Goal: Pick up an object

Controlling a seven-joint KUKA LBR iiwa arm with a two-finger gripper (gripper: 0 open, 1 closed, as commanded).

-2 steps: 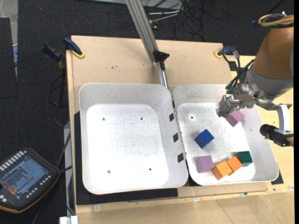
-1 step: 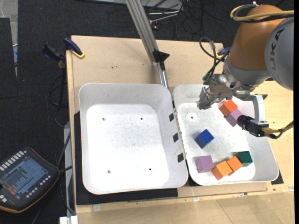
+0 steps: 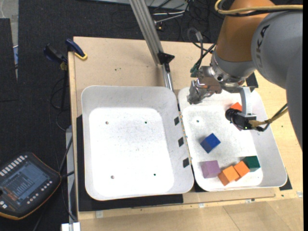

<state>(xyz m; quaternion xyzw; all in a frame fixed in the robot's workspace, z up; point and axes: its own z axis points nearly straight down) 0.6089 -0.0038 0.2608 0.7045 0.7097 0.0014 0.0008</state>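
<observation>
Reaching in from the right, the grey arm (image 3: 269, 37) hangs its gripper (image 3: 196, 94) over the far left corner of the right bin (image 3: 269, 143); nothing shows between the fingers, and their spread cannot be told. 4 blocks lie near the bin's front: blue (image 3: 210, 142), purple (image 3: 210, 169), orange (image 3: 229, 173), green (image 3: 251, 163).
</observation>
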